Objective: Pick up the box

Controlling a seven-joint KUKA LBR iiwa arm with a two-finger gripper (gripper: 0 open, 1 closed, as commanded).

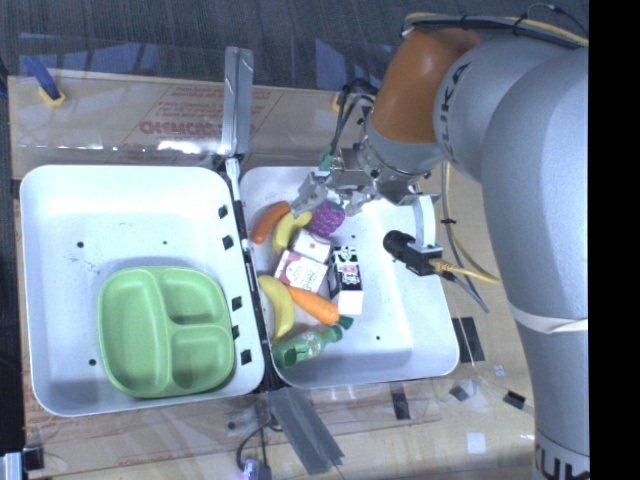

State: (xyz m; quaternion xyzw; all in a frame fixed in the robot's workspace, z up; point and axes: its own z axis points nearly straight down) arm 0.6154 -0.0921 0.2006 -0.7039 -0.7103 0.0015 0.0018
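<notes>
1. Pink-and-white box (302,271) lay flat in the right bin (425,348), among the fruit, touching a carrot (316,306).
2. It sat near and slightly left of the gripper (335,194), which hovered over purple grapes (326,218); its grip state could not be judged.
3. Its long axis ran far-right to near-left.

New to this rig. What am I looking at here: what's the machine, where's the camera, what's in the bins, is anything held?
One fixed camera looks down at a slant on a bench with two shallow white bins. The big grey arm with the orange band reaches in from the right; its end effector hangs over the top of the right bin.

The left bin holds a green divided plate. The right bin holds a pile: purple grapes, two bananas, two carrots, a green bottle, a pink-and-white box and a small dark carton.

I can't tell whether anything is held; the box lies in the pile.
</notes>
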